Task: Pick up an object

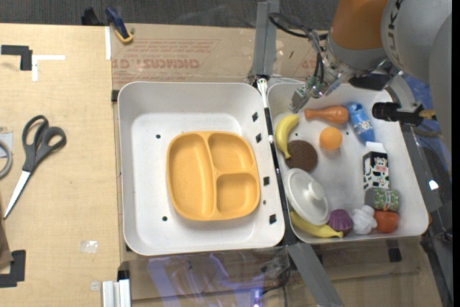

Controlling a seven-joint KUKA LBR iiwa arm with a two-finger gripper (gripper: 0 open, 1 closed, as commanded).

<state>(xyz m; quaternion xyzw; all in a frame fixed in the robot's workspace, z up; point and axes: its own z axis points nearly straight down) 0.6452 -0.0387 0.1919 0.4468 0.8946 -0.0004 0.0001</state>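
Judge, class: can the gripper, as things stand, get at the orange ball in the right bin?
Probably yes. The orange ball lies uncovered, and the gripper hangs just above and beside it.

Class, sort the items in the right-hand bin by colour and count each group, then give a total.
Yellow: 2, banana, banana
Orange: 2, drumstick, ball
Brown: 1, cookie
Blue: 1, bottle
Black-and-white: 1, carton
Silver: 1, bowl
Total: 8

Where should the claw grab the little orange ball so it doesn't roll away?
Probably from straight above, closing across the widest middle of the orange ball. It is round, so any lower or higher pinch could squeeze it out. It sits on the bin floor with open space around it, apart from the drumstick and the brown cookie, so both fingers should fit.
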